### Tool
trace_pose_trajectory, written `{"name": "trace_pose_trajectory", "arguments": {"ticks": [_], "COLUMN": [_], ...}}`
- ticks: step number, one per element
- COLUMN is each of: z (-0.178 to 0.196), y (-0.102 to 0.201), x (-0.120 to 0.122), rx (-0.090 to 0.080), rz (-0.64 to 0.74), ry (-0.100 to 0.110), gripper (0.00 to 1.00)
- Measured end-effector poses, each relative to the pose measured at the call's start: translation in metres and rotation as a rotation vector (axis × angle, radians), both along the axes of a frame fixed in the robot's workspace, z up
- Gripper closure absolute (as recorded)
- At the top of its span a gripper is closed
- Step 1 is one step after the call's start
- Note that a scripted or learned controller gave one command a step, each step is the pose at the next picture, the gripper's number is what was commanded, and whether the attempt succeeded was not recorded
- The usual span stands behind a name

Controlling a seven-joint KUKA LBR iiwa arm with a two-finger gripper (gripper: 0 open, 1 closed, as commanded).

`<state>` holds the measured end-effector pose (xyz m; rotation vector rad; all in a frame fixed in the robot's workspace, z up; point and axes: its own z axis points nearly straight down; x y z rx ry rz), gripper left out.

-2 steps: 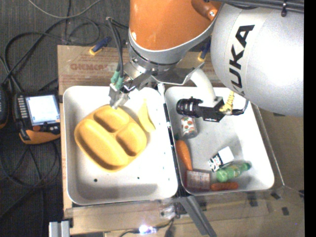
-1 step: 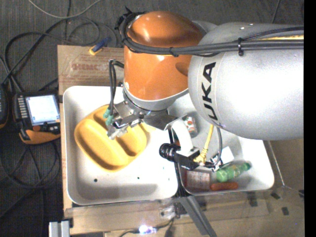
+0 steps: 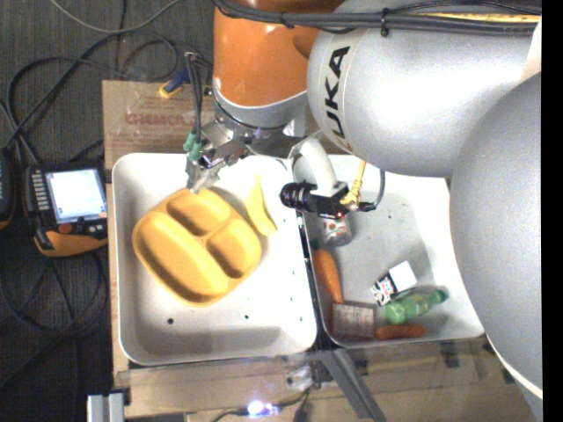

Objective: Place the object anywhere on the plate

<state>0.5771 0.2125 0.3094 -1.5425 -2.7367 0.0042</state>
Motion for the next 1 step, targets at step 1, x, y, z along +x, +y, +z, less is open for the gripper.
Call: {"name": "trace_pose_trajectory", "arguments": {"ticks": [1], "z": [-0.0214], "y": [-0.0043], "x": [-0.0127], "rx": [0.001], "rz": [0.132], "ry": [0.0], "gripper": [1.0]}}
